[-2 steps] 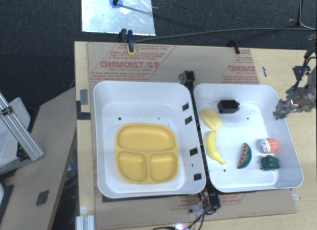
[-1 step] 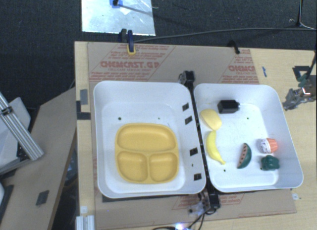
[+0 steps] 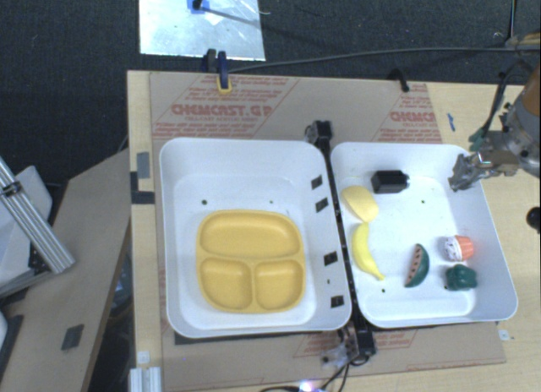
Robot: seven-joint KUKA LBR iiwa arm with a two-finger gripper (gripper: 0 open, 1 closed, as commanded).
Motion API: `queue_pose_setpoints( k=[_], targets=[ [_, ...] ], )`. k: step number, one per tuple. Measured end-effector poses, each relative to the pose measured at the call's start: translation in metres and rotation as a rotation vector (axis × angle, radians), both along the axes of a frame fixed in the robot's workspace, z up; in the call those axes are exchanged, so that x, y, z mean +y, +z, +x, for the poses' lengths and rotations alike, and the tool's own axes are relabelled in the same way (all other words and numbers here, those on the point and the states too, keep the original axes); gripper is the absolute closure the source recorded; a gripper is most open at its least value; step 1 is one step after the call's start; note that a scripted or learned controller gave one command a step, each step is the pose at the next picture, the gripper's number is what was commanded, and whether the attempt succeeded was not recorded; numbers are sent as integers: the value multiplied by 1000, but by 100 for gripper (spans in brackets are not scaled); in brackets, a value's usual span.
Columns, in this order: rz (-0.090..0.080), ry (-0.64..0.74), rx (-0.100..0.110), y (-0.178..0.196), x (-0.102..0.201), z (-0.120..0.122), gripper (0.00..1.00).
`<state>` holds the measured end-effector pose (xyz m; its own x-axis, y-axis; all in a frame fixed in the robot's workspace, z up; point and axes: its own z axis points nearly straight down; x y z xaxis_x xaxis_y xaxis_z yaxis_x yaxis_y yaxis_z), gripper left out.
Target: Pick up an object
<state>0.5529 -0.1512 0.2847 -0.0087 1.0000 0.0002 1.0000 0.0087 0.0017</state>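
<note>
where toys (image 3: pixel 416 265) crowd, yellow tray (image 3: pixel 250 259) apart

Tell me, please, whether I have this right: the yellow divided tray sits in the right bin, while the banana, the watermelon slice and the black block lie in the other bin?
Not quite. The camera view shows the yellow divided tray in the left bin, not the right one. The banana, the watermelon slice and the black block do lie in the other bin, the right bin.
</note>
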Motion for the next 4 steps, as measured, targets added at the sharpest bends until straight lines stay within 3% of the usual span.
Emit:
queue_pose_setpoints(
  k=[4],
  targets=[
    [1,0,-2,-26,218,51,100]
  ],
)
